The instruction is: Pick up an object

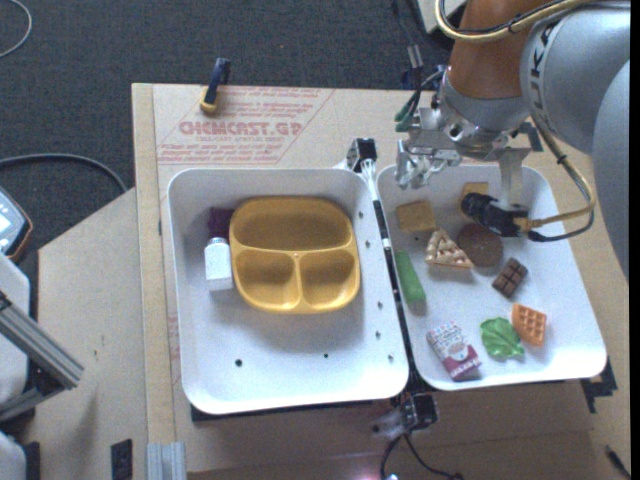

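Yellow tray (294, 255) and a small white bottle (218, 264) sit in your left bin (290, 368). Your right bin (560, 348) holds the toy food: a green stick (409, 276), a brown square (415, 215), a pizza slice (448, 252). Your gripper (416, 171) hangs over that bin's top left corner with nothing in it; you cannot tell how wide it is. You are reaching, so next go down on the brown square. Red words behind read "CHEMCAST GP" (240, 128).

The grey arm (590, 58) enters from 2 o'clock, its orange band at 1 o'clock, the gripper (415, 173) pointing down toward 7 o'clock.
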Robot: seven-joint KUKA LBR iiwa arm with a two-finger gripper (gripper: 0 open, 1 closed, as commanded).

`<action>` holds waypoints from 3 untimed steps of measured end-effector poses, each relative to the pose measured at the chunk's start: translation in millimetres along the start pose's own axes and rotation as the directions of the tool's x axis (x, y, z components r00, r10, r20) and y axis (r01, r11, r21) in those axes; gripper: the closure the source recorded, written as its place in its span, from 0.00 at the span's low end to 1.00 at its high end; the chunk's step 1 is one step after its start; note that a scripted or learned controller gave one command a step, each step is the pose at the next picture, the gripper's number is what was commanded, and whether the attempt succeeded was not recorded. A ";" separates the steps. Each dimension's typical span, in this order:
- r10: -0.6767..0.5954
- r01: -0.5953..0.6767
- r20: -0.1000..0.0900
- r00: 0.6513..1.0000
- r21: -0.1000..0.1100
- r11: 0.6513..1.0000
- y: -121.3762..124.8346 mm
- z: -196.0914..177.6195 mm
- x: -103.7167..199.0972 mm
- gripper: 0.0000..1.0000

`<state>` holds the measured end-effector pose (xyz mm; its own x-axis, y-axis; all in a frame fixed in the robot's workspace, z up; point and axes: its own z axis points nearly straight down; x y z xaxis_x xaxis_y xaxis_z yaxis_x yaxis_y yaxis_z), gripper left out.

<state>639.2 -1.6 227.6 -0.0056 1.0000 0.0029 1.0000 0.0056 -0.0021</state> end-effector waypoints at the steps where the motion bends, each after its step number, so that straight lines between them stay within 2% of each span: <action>1: 0.001 -0.001 0.001 1.000 0.003 1.000 -20.1 8.9 46.2 1.00; 2: -0.001 0.001 0.000 1.000 -0.005 1.000 -25.6 -7.7 91.6 1.00; 3: 0.005 -0.005 0.003 1.000 0.003 1.000 -28.8 11.0 97.4 1.00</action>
<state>609.9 95.6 216.9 -0.0008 1.0000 -0.0001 1.0000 0.0008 -0.0047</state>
